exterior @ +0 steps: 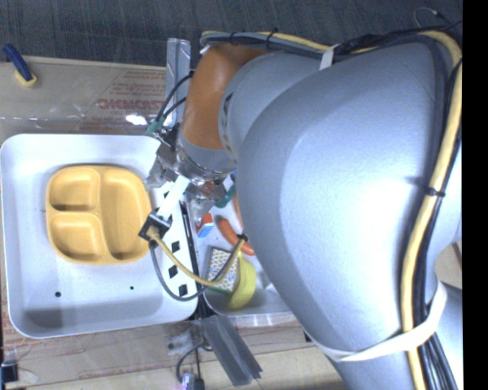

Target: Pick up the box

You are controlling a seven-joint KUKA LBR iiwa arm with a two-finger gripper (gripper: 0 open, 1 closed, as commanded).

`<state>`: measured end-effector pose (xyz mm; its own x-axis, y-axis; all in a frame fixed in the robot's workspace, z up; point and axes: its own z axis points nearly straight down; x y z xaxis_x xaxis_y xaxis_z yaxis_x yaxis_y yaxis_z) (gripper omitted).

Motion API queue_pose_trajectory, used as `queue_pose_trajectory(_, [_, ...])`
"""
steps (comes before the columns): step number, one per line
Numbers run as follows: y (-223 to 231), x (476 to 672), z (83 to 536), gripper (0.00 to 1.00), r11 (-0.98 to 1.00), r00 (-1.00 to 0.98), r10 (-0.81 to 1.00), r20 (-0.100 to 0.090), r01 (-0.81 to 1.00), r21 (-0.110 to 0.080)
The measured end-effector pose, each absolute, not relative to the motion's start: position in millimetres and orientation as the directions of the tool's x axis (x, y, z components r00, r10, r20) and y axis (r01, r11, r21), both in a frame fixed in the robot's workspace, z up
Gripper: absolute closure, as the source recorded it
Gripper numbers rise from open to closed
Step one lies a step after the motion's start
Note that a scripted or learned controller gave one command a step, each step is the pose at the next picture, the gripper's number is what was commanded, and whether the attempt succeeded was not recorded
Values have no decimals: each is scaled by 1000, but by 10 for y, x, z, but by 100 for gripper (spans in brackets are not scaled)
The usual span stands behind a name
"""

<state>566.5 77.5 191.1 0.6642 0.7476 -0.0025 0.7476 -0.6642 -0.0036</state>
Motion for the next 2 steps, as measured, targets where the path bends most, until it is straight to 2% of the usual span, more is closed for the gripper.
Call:
queue_pose_trajectory(1, [864,5526,1904,0,-515,515,857,-4,857,-8])
queue_pose_trajectory(2, [118,5150,1905,0,-366,366,931,-2,931,-6])
